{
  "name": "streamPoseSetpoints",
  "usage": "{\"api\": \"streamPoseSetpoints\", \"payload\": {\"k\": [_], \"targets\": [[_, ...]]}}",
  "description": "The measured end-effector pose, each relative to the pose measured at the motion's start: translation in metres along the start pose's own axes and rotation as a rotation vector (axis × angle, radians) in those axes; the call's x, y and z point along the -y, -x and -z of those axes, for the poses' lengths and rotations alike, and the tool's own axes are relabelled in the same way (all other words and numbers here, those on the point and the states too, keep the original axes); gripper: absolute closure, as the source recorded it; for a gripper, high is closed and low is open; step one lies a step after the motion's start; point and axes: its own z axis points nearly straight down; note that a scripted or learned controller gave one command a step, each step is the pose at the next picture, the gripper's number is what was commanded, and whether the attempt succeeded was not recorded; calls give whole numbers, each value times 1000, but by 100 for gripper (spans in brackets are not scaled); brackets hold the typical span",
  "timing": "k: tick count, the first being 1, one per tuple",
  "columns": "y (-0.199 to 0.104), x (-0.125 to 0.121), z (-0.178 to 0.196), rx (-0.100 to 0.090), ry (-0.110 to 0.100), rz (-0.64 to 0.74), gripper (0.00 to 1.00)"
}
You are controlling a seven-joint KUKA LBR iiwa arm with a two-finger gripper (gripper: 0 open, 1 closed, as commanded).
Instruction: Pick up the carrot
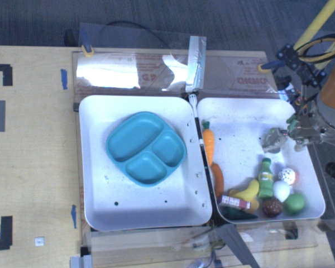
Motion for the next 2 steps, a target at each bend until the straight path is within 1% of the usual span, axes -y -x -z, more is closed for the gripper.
{"api": "streamPoseSetpoints", "payload": {"k": [1,2], "targets": [[-49,-64,3,2,4,141,0],[-99,-32,-24,0,-1,427,0]]}}
